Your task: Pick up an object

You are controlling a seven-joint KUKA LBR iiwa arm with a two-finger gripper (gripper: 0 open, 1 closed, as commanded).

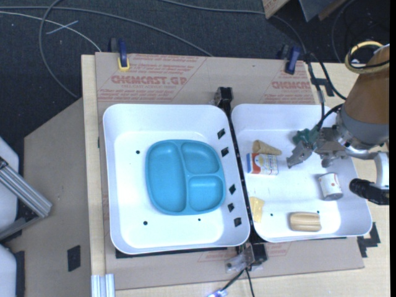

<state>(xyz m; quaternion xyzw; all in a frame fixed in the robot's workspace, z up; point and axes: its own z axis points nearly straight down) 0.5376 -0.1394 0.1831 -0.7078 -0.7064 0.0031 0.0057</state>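
Nearest object: a small white and red cup or carton (264, 164) lies on its side in the right bin (291, 113), close to the divider wall, long axis running left to right across the view.
Direction from the tool: the gripper (303, 147) hangs just right of that carton and a touch higher in the view; I'd judge a short move leftward and down would bring it over the carton.
Gripper state: it carries nothing; the fingers are too blurred against the bin floor for me to tell how wide they stand.
Other candidates: a yellow wedge like cheese (266, 147) touches the carton's upper side; a white cylinder (330, 185) lies below and right of the tool; a tan bread roll (305, 221) sits near the bin's front edge; a small yellow piece (256, 208) lies by the front left corner.
Crowding: the wedge against the carton may get nudged in a grasp there, I'd say.
Open room: bare floor lies between the carton and the cylinder.
Left bin (124, 184): holds a blue divided plate (184, 176), well apart from the arm.
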